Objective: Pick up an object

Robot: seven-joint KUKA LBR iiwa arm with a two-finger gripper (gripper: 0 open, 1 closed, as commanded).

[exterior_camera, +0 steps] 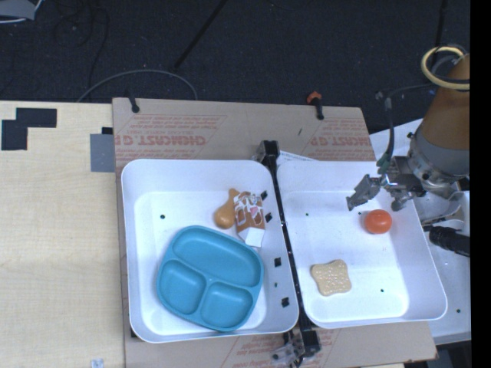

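Over the right-hand bin (430, 305), near its far right corner, the pincer (381, 192) hangs on the end of the grey arm (445, 140) that comes in from the right. Its two dark fingers look spread apart, one pointing left toward the divider (280, 228) between the bins, the other nearer the wrist, and nothing sits between them.

Just below the pincer, on the bin floor, lies a small red-orange ball (377, 221), maybe a toy tomato. It appears close to the fingers but apart from them. Further from the pincer, toward the near edge of the same bin and closer to the divider, rests a flat tan biscuit-shaped piece (331, 277) with wavy edges.

Across the divider, the left-hand bin (134, 205) holds a blue sectioned tray (209, 277) that leans on the near side, and beside the divider a small orange and brown-white toy (240, 210), partly on a scrap of white.

The ball seems the likeliest target, being nearest. I'd judge it light and hard, smooth and rounded, so it could roll or squirt out if the fingers close off-centre; taking it across its widest part, straight down, looks safest. The flat biscuit would be harder, lying low against the floor with little edge to catch.

The bins stand on a cardboard-covered surface (192, 129).
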